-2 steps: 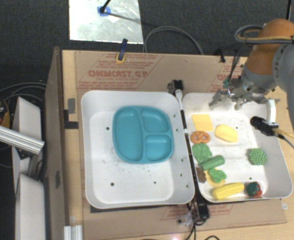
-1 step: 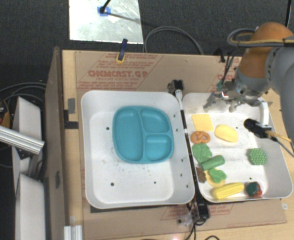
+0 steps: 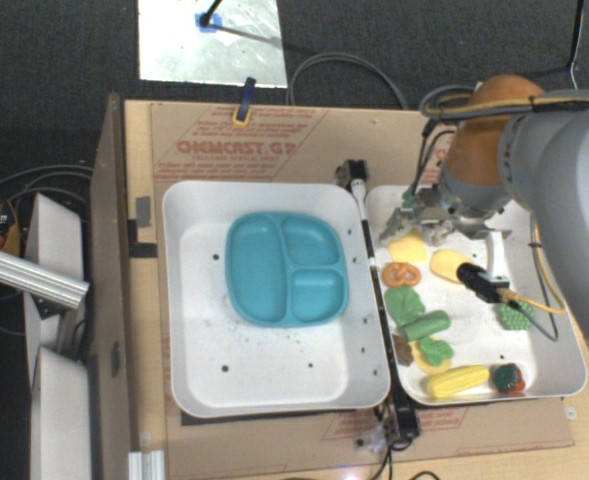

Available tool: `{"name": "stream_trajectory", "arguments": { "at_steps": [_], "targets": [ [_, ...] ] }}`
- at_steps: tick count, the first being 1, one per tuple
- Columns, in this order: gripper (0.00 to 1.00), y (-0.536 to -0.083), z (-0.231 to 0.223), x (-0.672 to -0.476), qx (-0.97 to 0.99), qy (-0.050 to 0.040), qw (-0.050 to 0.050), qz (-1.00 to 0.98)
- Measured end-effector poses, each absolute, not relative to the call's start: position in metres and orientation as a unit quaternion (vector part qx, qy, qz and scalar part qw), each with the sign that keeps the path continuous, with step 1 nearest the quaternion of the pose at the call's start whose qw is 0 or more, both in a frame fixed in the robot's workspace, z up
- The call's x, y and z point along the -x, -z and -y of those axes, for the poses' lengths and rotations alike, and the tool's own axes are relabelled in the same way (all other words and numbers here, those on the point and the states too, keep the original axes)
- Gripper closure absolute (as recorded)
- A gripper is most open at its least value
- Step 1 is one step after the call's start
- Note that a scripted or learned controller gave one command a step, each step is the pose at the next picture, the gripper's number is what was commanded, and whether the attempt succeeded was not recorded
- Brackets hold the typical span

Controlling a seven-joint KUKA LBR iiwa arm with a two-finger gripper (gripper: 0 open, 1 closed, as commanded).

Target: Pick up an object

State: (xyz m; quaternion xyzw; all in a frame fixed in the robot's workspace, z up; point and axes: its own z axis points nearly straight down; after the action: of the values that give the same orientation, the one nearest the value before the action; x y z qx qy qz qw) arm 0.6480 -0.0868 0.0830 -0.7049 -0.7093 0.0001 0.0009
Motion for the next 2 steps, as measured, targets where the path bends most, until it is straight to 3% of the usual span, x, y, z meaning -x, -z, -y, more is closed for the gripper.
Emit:
{"name": "stream_trajectory", "arguments": {
  "at_steps": [1, 2],
  "targets": [
    [0.00, -0.094, 0.114, -0.670, 0.707, 0.0016, -0.003, 0.708],
    [0.00, -0.085, 0.158, -0.669, 0.707, 0.0008, -0.002, 0.707]
  ]
}}
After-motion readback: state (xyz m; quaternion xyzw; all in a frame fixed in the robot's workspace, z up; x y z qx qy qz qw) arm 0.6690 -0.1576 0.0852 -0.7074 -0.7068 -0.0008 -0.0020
